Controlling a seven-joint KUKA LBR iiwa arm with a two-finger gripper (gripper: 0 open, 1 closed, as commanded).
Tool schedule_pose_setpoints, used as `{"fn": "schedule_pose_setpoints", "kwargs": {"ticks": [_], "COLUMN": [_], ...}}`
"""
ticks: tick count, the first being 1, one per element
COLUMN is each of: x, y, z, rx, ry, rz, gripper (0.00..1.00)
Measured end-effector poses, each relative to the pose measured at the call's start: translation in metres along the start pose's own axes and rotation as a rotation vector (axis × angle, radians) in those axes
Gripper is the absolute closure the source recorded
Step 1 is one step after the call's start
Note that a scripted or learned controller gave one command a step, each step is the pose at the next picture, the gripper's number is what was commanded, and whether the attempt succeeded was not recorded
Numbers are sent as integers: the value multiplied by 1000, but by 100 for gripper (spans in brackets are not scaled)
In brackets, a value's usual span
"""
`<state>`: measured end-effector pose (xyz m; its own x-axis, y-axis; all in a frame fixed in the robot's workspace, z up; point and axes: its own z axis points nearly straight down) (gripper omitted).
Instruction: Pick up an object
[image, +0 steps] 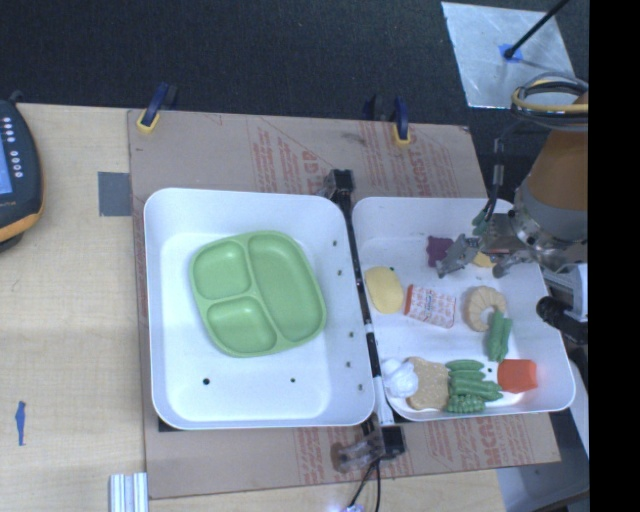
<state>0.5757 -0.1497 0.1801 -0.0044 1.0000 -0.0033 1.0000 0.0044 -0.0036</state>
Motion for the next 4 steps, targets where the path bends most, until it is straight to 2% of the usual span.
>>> {"fn": "schedule_pose_setpoints", "kwargs": {"ticks": [1,2,3,4], "x": [9,-34,-33,-33], "y": [55,82,81,81], "z": [80,88,76,77], "rx": [0,-5,-3,-2], "ry": [2,1,2,2], "rz": [-4,3,0,-1], "gripper": [0,0,100,0]}}
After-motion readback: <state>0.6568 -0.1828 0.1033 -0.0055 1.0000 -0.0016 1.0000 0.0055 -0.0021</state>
